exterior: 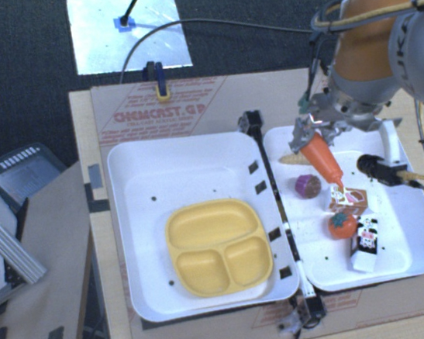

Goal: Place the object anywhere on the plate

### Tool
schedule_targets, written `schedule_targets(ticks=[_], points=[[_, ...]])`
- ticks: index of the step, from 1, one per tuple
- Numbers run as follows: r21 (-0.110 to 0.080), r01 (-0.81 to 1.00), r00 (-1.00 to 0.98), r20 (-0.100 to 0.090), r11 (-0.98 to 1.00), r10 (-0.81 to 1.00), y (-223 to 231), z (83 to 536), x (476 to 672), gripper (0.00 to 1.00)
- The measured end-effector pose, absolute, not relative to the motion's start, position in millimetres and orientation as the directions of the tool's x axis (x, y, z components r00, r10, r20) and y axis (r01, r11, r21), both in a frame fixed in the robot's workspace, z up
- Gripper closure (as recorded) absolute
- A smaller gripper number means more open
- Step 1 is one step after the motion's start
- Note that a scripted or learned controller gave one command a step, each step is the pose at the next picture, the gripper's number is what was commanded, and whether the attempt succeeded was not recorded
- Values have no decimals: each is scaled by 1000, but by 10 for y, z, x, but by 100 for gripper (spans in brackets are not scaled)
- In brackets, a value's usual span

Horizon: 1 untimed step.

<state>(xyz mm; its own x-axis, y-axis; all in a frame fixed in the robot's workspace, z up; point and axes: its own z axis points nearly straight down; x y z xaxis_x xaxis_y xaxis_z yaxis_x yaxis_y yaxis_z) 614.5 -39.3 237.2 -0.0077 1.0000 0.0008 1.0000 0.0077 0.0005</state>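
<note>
Gripper (306, 134) clamped on carrot (322, 159) by its top end, hanging tilted over right bin's (423, 252) far-left corner, presumably lifted for transfer to the yellow plate (217, 246) sitting centre-near in left bin (136, 214).

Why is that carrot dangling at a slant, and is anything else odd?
The claw pinches the carrot by its top end, so it hangs tilted over the right bin, apart from the yellow plate in the left bin. Nothing looks spilled or broken.
</note>
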Motion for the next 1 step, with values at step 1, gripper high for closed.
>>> schedule_targets(ticks=[1], points=[[0, 1000, -8, 1, 8, 1000, 28, 2420, 5982, 100]])
